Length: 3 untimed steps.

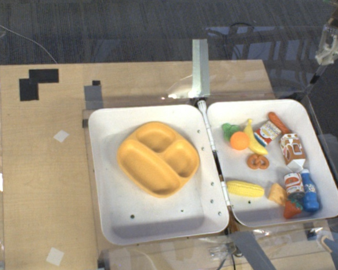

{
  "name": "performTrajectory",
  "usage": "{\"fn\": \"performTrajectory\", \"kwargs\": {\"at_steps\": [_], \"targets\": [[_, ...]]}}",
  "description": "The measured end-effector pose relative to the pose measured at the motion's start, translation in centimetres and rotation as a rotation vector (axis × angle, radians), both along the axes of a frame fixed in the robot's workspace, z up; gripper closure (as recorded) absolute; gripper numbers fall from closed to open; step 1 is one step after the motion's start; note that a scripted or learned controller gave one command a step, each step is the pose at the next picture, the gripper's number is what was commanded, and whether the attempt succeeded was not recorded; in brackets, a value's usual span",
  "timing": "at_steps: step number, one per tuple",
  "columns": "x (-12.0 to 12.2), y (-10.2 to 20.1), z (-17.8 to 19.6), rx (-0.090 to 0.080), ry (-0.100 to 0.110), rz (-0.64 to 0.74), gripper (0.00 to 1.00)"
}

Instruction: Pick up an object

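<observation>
Picking had not visibly begun when the overhead camera caught the bench: the gripper [330,45], a pale shape at the far right, hung well apart from both bins with nothing seen in its hold, and whether it was open or closed could not be told at that size. Every candidate object lay untouched, so the approach, the grasp and the lift all appeared still to be done. The left bin [113,223] held a single yellow divided plate [158,157], set near its middle. The right bin [308,110] carried the clutter of toy food: a green piece [231,130] and an orange ball [239,140] touching at the far left, a banana [256,140] just beside them, a red sausage [277,121] against a small carton [268,132], a taller carton [291,148] along the right wall, a pretzel [257,162] in the middle, and a corn cob [245,188] near the dividing rim, with a blue bottle [309,194] in the near right corner
</observation>
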<state>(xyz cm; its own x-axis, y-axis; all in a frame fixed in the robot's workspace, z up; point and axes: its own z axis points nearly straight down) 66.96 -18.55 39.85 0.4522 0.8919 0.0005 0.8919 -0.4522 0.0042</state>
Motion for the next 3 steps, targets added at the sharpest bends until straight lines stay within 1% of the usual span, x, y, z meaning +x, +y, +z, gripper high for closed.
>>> {"fn": "performTrajectory", "kwargs": {"at_steps": [1,2,3], "targets": [[0.0,1.4,-0.4,0.002,0.0,-0.26,1.0],[-1.4,-1.0,-3.2,0.003,0.001,-0.619,1.0],[-1.8,3.0,-3.2,0.006,0.001,-0.89,1.0]]}}
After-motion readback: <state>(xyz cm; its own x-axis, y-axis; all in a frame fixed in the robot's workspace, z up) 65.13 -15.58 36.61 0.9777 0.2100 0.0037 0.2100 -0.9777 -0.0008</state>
